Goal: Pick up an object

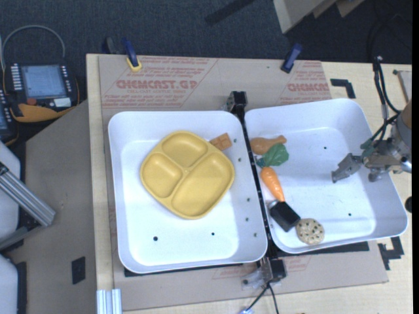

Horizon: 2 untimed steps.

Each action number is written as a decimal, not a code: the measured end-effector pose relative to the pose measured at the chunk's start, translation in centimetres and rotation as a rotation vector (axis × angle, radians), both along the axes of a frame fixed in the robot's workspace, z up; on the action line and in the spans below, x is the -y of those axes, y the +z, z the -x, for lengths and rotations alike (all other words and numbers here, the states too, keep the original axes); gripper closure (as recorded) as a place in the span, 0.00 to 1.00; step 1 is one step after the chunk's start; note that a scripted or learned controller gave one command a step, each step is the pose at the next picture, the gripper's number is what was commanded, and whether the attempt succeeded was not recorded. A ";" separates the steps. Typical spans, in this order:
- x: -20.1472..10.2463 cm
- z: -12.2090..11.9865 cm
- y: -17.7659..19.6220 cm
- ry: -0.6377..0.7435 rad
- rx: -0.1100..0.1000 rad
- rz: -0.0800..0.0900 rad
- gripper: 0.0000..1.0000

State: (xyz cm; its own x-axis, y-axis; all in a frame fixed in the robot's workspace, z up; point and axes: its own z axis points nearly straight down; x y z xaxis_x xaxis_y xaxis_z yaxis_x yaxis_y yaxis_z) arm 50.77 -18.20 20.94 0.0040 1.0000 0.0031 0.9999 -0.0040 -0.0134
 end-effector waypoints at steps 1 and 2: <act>-0.1 -0.3 0.7 0.004 0.014 0.004 0.00; 0.7 -0.1 -4.0 0.003 0.007 0.001 0.00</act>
